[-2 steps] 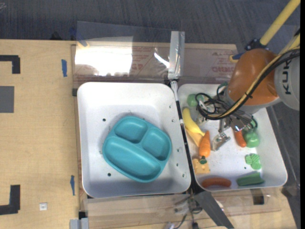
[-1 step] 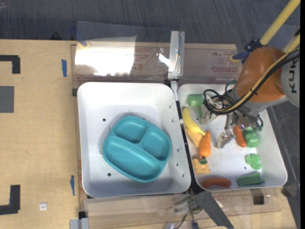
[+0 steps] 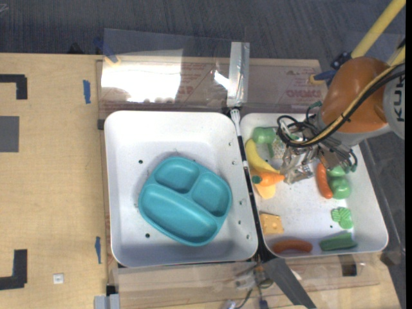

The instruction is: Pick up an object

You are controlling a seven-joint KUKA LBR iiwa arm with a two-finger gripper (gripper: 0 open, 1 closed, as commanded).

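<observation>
Two white bins are sitting side by side; toy foods are lying in the right bin (image 3: 367,192). Gripper (image 3: 293,172), finger state unreadable, is hovering beside the banana (image 3: 257,159). Centring over one piece before descending is advisable.

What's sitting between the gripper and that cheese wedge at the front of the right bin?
Nothing visible. The gripper hangs over the banana and carrot at the right bin's left side; the cheese wedge lies nearer the front, with bare bin floor between them.
</observation>
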